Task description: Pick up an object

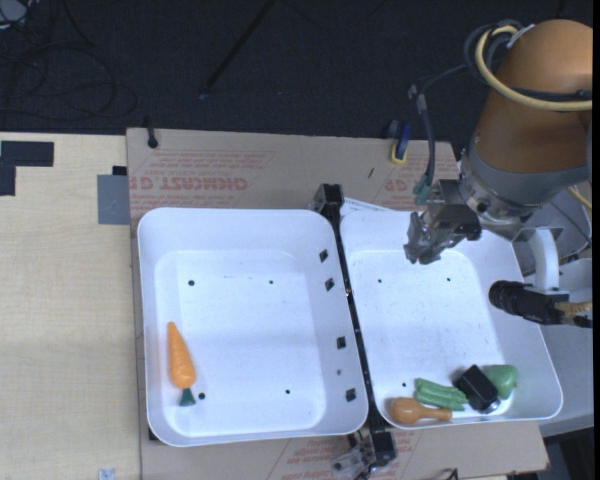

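Observation:
My gripper [421, 251] hangs over the far edge of the right bin [450, 318], well above its floor, with nothing seen between its fingers. Along that bin's near wall lie an orange pear-shaped toy [417, 411], a green pod-like toy [439, 394], a black block [476, 388] and a green rounded toy [502, 377], packed close together. An orange carrot with a dark green tip [180, 359] rests in the left bin [240, 268] near its left wall.
A black divider with clips [342, 308] runs between the two bins. A black cylindrical fixture [525, 301] sticks in over the right bin's right rim. Cardboard [240, 173] lies under the bins, with cables behind.

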Motion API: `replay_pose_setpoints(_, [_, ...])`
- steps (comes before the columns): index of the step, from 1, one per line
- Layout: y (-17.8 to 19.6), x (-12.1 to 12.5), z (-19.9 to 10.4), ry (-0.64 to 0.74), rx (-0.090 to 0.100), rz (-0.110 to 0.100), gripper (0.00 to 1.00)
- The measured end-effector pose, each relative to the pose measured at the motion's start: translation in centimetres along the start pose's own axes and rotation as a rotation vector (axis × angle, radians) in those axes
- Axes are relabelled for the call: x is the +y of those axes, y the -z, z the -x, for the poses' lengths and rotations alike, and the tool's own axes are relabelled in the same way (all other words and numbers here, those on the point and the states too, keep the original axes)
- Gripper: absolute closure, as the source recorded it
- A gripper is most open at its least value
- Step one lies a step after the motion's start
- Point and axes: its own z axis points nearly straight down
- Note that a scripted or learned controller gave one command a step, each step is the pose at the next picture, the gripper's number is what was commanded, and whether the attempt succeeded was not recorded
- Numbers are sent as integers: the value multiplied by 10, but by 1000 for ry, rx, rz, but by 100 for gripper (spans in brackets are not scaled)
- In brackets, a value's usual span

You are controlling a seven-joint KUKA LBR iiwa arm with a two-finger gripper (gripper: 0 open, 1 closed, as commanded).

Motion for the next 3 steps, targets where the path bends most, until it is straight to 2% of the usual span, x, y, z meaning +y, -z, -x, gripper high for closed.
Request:
replay_pose_setpoints(1, [138, 71, -46, 11, 3, 34, 100])
replay_pose_setpoints(2, [32, 97, 48, -2, 0, 10, 100])
replay_pose_setpoints(3, [79, 26, 107, -1, 1, 18, 100])
